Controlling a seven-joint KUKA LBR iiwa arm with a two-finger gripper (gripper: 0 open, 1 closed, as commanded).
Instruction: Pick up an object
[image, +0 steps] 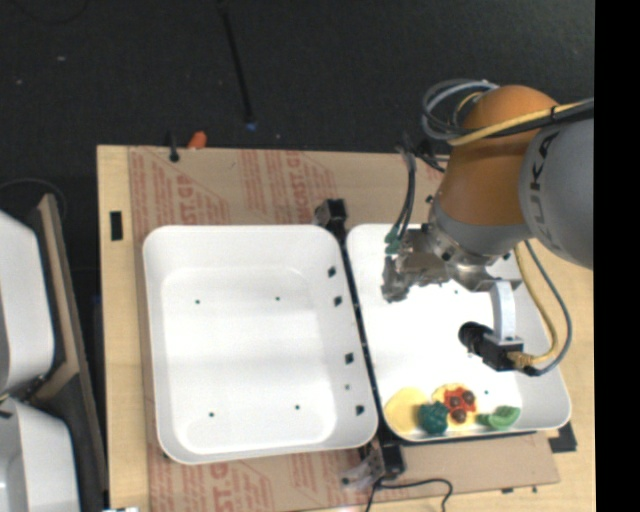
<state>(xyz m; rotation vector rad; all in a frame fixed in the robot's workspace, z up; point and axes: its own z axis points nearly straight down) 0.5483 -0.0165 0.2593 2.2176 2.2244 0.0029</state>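
Claw (397, 283) state unclear, over right bin (420, 350); yellow, teal, red, green objs (452, 410) at near edge.

Grey arm (565, 190) with orange band (490, 160), yellow cable (555, 320), metal gripper (398, 280).

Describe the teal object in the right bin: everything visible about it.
The teal object is a small, lumpy, dull blue-green piece, its material unclear at this size. It lies at the near edge of the right bin, overlapping a pale yellow round piece on its left, with a red piece close on its right. The claw is apart from it, farther up the bin.
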